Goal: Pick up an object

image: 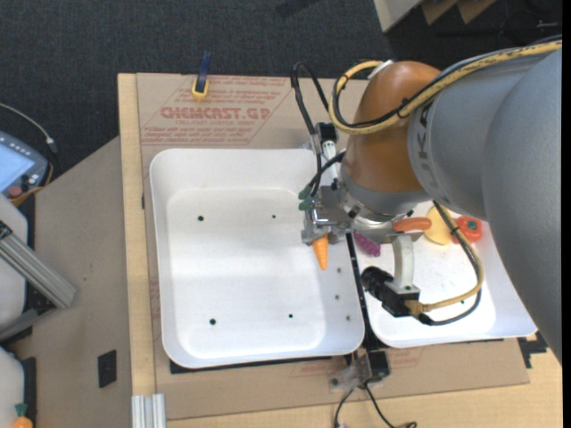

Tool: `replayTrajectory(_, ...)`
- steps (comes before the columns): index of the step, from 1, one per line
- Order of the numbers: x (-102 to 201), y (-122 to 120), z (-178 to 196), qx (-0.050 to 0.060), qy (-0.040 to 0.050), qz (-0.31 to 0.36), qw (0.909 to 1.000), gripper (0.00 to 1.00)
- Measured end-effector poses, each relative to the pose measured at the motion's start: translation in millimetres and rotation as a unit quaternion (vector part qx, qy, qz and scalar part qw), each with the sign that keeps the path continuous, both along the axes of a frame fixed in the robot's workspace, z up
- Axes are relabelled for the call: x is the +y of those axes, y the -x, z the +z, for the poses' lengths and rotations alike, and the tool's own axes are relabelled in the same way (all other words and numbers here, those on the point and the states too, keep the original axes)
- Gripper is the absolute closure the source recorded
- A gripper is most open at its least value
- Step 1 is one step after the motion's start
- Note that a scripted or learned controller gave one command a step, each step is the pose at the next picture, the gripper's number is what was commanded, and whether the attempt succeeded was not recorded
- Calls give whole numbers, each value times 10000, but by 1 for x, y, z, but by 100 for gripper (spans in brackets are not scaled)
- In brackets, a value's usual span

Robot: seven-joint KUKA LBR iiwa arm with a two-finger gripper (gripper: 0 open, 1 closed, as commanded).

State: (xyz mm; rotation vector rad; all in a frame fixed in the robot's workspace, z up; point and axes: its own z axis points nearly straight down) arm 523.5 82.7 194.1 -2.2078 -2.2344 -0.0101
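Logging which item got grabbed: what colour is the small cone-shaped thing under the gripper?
Orange, seen in the camera view: the cone-shaped thing hangs below the gripper.

Two bins sit side by side on a board: left bin (178, 239) toward view's left, right bin (500, 315) to its right, w/ walls touching along the middle. Arm (482, 141) comes in from the right, above right bin, covering most of it. Gripper (318, 239) hangs over left bin's right edge, near the shared wall; carrot-shaped item (321, 254) sits betw. its fingers, tip pointing toward view's bottom. Several small items (446, 226) lie in right bin, just right of gripper, partly under the arm. Clip (202, 77) sits on board's far edge, behind left bin. Cable connector (393, 294) hangs over right bin, in front of gripper.
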Motion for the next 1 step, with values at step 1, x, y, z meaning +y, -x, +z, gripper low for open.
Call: replayTrajectory(1,-1,-18,60,-14,21,-51,10000,100)
